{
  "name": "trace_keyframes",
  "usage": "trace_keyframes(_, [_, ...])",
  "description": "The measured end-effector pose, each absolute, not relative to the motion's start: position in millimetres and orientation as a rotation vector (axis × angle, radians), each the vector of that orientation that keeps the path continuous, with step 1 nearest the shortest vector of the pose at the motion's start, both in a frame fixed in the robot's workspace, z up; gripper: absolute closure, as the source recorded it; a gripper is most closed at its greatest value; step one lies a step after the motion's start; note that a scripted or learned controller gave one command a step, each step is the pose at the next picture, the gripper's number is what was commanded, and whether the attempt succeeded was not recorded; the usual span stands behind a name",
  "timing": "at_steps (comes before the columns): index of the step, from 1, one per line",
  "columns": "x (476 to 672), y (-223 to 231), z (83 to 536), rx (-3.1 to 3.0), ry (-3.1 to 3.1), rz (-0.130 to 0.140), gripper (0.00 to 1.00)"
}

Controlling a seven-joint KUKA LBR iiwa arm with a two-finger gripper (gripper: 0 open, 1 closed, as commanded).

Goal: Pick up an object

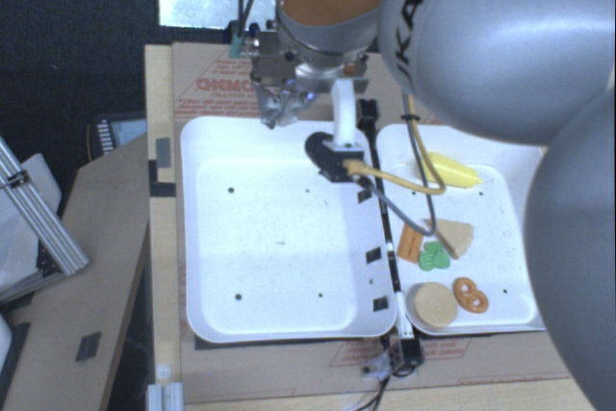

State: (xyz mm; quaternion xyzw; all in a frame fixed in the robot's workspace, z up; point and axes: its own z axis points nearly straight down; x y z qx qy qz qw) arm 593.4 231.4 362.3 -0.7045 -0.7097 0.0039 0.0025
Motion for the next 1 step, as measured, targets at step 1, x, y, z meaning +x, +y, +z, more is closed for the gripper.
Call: trace_keyframes(1, [619.7,234.7,465.1,-2.218,-2.232,-0.018,1.00])
